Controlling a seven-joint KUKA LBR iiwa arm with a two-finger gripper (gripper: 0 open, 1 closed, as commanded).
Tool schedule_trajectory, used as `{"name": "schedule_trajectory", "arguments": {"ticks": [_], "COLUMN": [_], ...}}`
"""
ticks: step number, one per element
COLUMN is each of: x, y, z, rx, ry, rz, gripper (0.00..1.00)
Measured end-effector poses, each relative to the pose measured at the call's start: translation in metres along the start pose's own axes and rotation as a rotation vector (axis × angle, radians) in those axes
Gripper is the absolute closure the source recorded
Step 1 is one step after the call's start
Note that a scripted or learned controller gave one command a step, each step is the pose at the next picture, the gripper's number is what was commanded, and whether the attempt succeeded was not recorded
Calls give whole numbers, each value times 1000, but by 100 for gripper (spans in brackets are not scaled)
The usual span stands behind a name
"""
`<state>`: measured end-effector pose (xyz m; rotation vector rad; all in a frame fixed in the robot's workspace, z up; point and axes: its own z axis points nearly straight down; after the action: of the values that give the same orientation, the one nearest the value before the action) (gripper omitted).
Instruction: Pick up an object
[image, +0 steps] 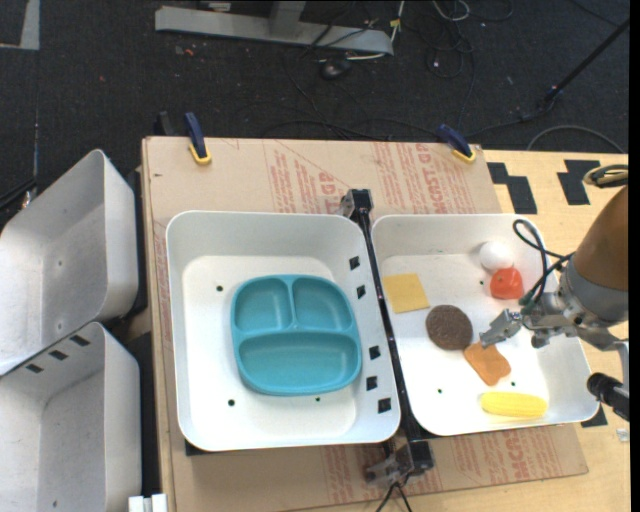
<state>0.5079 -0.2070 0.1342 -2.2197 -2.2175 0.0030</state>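
Just beneath the two-finger gripper (500, 330), whose small fingers cannot be told spread or closed, an orange flat wedge-shaped piece (487, 364) is seen, with a brown round cookie-like disc (449, 326) beside it and the arm cut off at the right edge.

Claw (500, 332) above toast (487, 364) (right bin (430, 235))

Bright, even light falls from above. The white bins (270, 235) glare slightly, nearly washed out; shadows beneath them are soft. The dark floor (90, 70) stays dim. Focus is slightly soft and grainy throughout.
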Motion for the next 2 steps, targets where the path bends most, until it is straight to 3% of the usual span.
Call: {"name": "schedule_trajectory", "arguments": {"ticks": [1,2], "x": [-1,-4], "y": [1,-8], "z": [-13,-68], "rx": [-5,-9], "ry": [-2,-4], "rz": [0,0], "gripper": [100,100]}}
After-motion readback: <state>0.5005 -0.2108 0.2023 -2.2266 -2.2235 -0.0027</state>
